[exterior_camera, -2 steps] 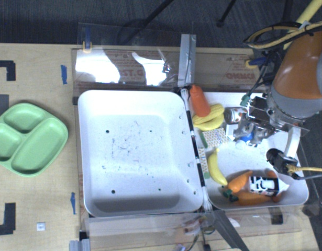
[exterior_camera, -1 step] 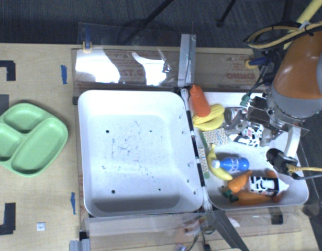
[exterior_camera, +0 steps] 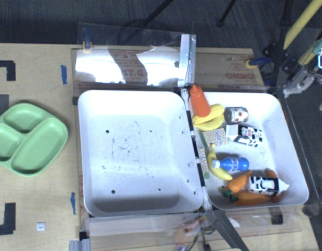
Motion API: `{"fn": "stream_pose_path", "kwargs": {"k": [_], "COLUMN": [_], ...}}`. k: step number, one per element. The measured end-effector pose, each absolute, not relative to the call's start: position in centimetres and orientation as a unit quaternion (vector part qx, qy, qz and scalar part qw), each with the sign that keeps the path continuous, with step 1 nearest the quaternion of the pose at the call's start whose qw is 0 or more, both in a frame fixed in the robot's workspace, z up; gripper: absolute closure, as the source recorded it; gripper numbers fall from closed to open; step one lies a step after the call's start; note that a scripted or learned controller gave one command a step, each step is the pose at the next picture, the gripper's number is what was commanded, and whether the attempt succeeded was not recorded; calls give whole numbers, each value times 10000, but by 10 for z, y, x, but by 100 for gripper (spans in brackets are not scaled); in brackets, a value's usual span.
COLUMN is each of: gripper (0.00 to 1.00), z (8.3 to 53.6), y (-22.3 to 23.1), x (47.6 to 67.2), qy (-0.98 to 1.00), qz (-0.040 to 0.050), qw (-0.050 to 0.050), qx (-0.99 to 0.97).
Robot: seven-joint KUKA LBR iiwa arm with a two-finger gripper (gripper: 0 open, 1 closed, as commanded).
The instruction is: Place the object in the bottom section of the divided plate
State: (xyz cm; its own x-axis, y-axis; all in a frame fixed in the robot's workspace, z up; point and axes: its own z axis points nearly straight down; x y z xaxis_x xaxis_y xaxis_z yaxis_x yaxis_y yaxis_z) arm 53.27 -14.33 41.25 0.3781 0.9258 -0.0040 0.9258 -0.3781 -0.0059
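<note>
A green divided plate (exterior_camera: 30,138) lies on the wooden bench left of both bins, with two small sections at its top and one long section at its lower right (exterior_camera: 40,145). The objects lie in the right bin (exterior_camera: 289,145): an orange bottle (exterior_camera: 200,102), a yellow banana (exterior_camera: 210,117), a small can (exterior_camera: 235,114), a black-and-white cow-patterned item (exterior_camera: 250,135), a blue bottle (exterior_camera: 232,164), a carrot (exterior_camera: 240,184) and a black-and-white carton (exterior_camera: 266,184).
The left bin (exterior_camera: 134,150) sits between the plate and the right bin. A clear plastic panel (exterior_camera: 132,59) stands behind it. Blue tape marks (exterior_camera: 63,73) and black markers (exterior_camera: 6,69) dot the bench. Stands and cables crowd the upper right (exterior_camera: 299,61).
</note>
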Motion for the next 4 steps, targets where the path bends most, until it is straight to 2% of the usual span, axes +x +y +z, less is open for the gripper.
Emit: {"fn": "stream_pose_path", "kwargs": {"k": [1,2,3,4], "gripper": [0,0,0,0], "z": [432,431,431,431], "y": [-164,-216,-223,-222], "x": [515,521,626,626], "qy": [-3156,-1069,-1279,-1279], "qz": [37,39,40,41], "qw": [0,-2,8,11], "qx": [-9489,-9943,-9918,-9918]}}
